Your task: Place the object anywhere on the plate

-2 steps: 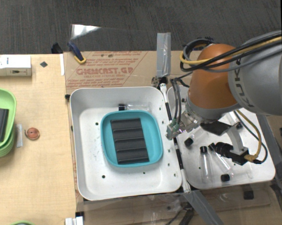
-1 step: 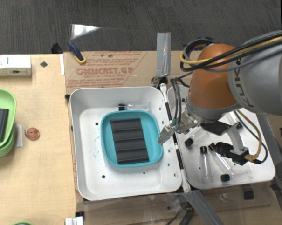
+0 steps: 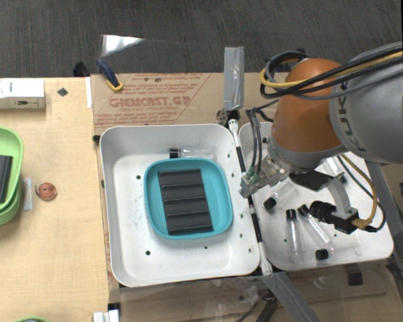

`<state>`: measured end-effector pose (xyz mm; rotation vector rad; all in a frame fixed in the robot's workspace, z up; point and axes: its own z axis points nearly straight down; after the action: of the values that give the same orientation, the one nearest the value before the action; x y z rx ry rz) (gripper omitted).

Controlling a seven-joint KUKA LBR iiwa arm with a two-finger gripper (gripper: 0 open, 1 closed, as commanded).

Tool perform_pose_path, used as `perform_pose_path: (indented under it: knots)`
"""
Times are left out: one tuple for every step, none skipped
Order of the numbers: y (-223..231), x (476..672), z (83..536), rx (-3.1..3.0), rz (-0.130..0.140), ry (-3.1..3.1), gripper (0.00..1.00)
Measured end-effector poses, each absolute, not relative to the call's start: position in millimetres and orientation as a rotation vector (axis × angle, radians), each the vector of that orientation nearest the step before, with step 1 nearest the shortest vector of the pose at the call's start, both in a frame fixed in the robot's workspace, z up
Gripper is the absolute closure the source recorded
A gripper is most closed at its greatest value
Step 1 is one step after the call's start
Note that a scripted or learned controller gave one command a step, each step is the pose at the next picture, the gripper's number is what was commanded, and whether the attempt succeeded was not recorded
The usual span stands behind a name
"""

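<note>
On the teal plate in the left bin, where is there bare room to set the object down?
The teal plate is mostly taken up by the black ridged block. Free patches: the teal margins left and right of it, and a thinner strip along the near edge. The left bin floor around the plate is bare. The right bin is crowded with vials.

Teal plate [image 3: 219,189], white bins [image 3: 124,214]
</note>
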<state>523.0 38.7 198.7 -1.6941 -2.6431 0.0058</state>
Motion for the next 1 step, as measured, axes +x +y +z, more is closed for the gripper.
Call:
perform_pose_path:
  knots:
    - [38.7,523.0,198.7,-1.693,0.006,-2.644,0.00]
